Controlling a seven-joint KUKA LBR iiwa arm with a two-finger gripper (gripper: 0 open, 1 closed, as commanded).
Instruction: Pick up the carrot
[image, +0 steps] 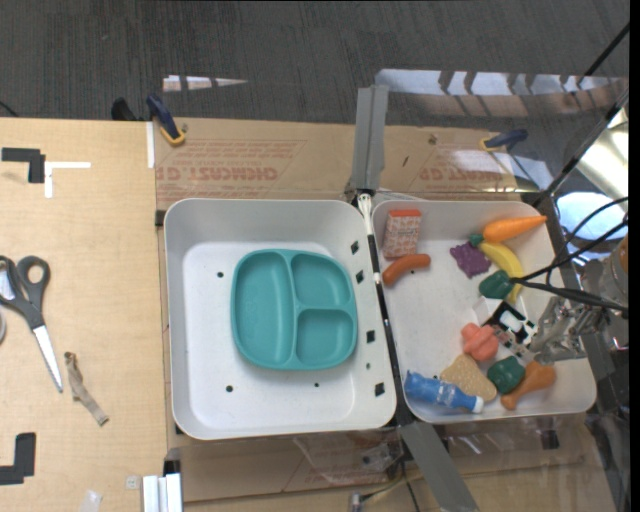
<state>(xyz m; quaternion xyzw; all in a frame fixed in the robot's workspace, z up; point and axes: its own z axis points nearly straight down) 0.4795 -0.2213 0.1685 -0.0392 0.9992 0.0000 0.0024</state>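
Nearest, against the near wall of the right bin (575, 405): blue bottle (440, 392), tan cracker-like piece (468, 376), green toy (505, 373), orange-brown piece (530, 381). Packed touching or just beside one another, probably loose stock and not arranged. No label legible on the bottle.

Just beyond, at the bin's right side: gripper (548, 338), low over the clutter, beside a pink toy (480, 341). Open or closed: cannot tell. Nothing seen held.

Level with this, in the left bin (190, 300): teal divided plate (295, 308), set centrally, likely a drop-off target. On the bench further left: scissors (30, 300), well apart from both bins.

Further back in the right bin: green piece (494, 285), yellow banana (500, 258), purple grapes (466, 258), sausage (405, 267).

Near the far right corner: carrot (515, 228), orange, tapered, lying flat, touching the banana, well apart from the gripper. Judged untouched; pick not yet begun.

By the far wall near the divider: pink box (403, 232), upright; print too small to read.

Farthest: cardboard sheet (250, 160) under the bins, held by blue clamps (165, 118). Red printing present, inverted from this side; not reliably readable.
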